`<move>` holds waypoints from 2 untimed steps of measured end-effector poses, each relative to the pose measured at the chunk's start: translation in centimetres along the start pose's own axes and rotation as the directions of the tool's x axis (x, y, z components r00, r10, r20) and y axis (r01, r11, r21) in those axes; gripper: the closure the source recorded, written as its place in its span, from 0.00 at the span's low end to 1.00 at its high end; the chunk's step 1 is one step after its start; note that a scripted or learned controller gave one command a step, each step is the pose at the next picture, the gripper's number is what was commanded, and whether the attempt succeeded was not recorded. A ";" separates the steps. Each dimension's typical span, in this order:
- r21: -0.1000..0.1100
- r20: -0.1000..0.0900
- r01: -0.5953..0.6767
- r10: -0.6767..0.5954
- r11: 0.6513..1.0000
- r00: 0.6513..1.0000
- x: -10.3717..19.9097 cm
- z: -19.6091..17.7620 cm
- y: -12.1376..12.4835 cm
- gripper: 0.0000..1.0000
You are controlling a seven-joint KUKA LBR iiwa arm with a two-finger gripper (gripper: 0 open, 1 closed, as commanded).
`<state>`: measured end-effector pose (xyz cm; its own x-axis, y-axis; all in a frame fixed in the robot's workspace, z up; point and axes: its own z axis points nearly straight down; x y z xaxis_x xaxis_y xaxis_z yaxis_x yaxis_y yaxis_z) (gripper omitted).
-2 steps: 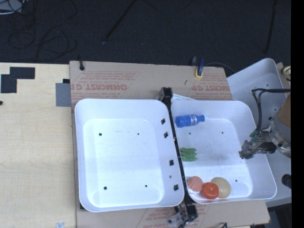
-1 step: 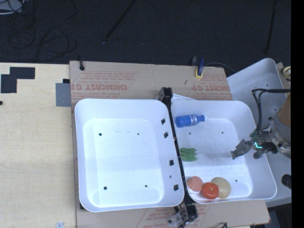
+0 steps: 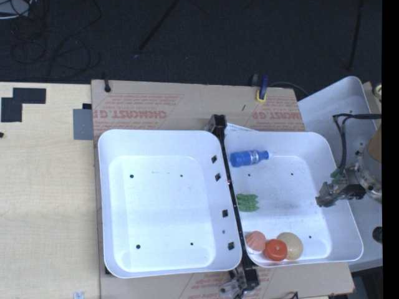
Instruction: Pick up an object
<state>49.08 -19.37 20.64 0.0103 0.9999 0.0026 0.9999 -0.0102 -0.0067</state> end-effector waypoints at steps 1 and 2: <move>-0.019 0.009 0.010 -0.010 1.000 1.000 -2.2 -12.8 0.2 1.00; -0.011 0.005 0.012 -0.012 1.000 1.000 -2.0 -17.6 -1.2 1.00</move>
<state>47.96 -21.42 38.26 -0.0014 1.0000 -0.0021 1.0000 0.0014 0.0041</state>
